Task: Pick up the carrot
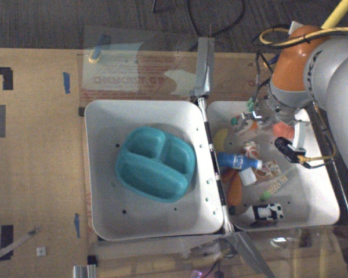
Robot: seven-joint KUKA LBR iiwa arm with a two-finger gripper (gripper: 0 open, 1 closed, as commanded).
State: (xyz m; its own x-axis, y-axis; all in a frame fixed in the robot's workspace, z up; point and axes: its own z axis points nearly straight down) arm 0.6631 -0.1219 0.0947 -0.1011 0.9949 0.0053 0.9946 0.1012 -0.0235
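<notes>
At centre left of the frame, a white bin [104, 172] holds a teal divided plate [155, 163]. At right, the second white bin [322, 204] carries a mixed clutter: an orange carrot [234, 191] at its lower left, a blue bottle [235, 161] with a white cap end, a yellow rounded piece [221, 138], a red-orange piece [283, 130], and a black-and-white patched toy [268, 212] near the bottom edge. The bench [35, 172] is tan, marked with blue tape strips [66, 83] and black squares [2, 78]. In the upper right, the arm [330, 62] is grey with an orange band [293, 68].
</notes>
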